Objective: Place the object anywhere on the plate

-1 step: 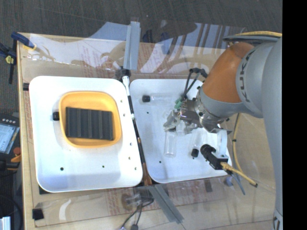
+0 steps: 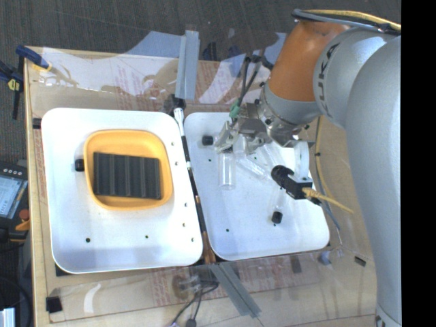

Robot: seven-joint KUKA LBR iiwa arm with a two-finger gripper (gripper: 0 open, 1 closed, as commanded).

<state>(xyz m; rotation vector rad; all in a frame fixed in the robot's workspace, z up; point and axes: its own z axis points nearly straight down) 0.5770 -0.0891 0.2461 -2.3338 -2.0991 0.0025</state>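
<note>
A yellow plate (image 2: 127, 142) with rounded corners lies in the left bin (image 2: 68, 223). On the plate rests a black ridged rectangular block (image 2: 128, 174), lying flat and covering most of its middle. My gripper (image 2: 238, 171) hangs over the upper middle of the right bin (image 2: 300, 240), far from the plate. Its two clear fingers (image 2: 225, 172) point down toward the bin floor, spread apart with nothing between them.
A small black piece (image 2: 206, 140) lies near the right bin's upper left, another (image 2: 276, 216) near its lower middle. A small black knob (image 2: 79, 164) sits at the plate's left edge. A raised divider (image 2: 191, 182) separates the bins.
</note>
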